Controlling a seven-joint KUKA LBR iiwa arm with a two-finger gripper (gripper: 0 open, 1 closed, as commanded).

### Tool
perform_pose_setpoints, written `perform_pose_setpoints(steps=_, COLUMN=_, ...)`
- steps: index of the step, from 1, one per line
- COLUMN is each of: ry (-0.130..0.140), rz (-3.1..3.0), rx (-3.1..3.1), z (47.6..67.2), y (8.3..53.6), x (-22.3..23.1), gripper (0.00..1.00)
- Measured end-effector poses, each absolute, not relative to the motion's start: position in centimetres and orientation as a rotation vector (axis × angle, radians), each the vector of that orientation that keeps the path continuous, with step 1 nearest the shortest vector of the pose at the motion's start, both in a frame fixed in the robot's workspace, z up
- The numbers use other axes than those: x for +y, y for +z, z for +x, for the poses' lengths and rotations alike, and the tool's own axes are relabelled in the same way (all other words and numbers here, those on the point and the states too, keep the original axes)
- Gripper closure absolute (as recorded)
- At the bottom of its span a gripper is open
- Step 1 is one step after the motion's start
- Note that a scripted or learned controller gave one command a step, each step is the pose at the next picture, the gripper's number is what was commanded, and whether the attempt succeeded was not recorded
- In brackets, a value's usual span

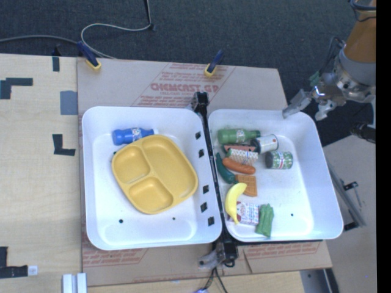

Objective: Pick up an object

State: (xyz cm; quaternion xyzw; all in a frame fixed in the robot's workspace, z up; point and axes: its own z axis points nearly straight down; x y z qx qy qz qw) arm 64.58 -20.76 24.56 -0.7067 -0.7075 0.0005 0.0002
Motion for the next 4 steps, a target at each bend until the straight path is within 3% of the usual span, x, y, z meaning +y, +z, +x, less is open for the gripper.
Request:
perform_pose_setpoints(steps=1, ry=-0.01, rz=-2.226, rx=-2.231, z=65.0, y=12.3, x=-19.9, gripper=0.0)
perform_pose_setpoints(steps=2, ry=0.005, rz=-2.221, rx=-2.223, z=65.4, y=9.4, x=-16.1, gripper=0.0)
perform_pose_setpoints(steps=3, ry=0.005, rz=-2.22, rx=-2.225, z=65.4, y=10.3, x=-16.0, gripper=1.0)
perform_pose_setpoints(steps=4, ry=0.0, rz=-2.22, rx=-2.223, z=54.3, y=22.5, x=-12.9, gripper=1.0)
